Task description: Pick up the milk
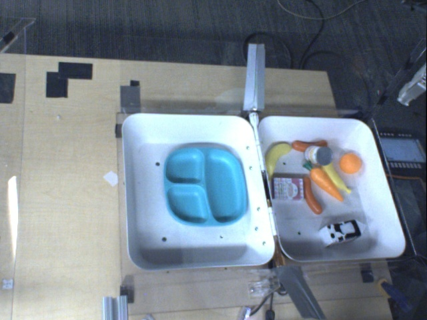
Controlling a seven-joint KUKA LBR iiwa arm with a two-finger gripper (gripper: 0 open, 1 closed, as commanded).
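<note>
Camera view, looking down at a slant: two shallow white bins sit side by side on a pale wooden bench [60,199]. The left bin [143,245] holds a blue tray [203,185] with three compartments, lying flat near the bin's middle.

The right bin [380,199] holds all the small items. The milk carton [342,231] lies in the near right part of this bin, apart from everything else. It is a small white carton with black patches like a cow's hide. It seems to lie on its side, its long axis running left to right and slightly tilted. Bare bin floor surrounds it on all sides, and it touches neither wall.

The other items cluster in the far half of the right bin. A yellow banana [276,157] lies at the far left, close to the wall shared with the left bin. Beside it to the right are a red-orange sausage [308,145] and a bottle with a grey cap [319,156]. An orange ball [350,163] sits further right. A carrot [327,181] slants toward the near right, with a yellow piece [338,178] just beside it. A dark red box [288,189] lies to the carrot's left, and a second red-orange sausage [312,203] lies at the box's right edge, the nearest of the cluster to the milk carton.

A metal post [254,79] stands at the far side between the bins.
</note>
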